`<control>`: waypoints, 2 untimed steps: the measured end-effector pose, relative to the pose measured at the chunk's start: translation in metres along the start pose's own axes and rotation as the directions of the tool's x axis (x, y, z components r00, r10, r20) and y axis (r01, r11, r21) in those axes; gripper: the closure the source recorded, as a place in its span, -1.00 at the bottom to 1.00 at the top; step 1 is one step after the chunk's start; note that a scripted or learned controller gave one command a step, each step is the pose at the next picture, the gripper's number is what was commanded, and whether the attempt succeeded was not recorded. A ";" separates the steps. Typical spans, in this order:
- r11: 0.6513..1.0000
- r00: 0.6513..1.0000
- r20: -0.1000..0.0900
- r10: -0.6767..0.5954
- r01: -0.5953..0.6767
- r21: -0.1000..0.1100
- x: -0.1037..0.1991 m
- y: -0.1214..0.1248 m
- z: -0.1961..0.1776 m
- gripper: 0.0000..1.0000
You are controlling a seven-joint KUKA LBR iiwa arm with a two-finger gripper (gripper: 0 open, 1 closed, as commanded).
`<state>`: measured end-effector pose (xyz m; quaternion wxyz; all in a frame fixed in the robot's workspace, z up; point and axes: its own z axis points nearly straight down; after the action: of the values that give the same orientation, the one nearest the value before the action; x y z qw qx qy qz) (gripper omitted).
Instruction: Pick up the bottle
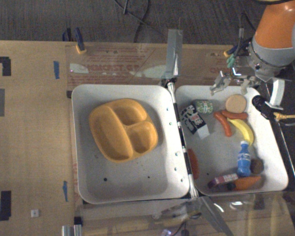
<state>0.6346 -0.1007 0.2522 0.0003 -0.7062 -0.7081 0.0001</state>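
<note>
Bottle [244, 159] in right bin [280, 167], long axis near vertical, cap toward the far rim

Light plywood tabletop [29, 132] fills most of the frame, with black corner markings [2, 65] at the left edge and bits of blue tape [56, 69]. Dark grey carpet floor [49, 9] runs along the top, black cables [130, 1] looping across it.

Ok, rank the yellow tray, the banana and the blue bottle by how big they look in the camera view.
1. yellow tray, far the largest
2. and 3. banana and blue bottle: they look about alike, so no ranking.
</note>
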 end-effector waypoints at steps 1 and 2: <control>0.972 0.972 -0.003 0.233 -0.233 -0.014 -0.001 -0.051 0.129 -1.00; 0.986 0.986 0.001 0.169 -0.169 -0.003 -0.079 -0.133 0.166 -1.00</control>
<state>0.5018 -0.1795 0.0858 -0.0011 -0.7637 -0.6456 -0.0005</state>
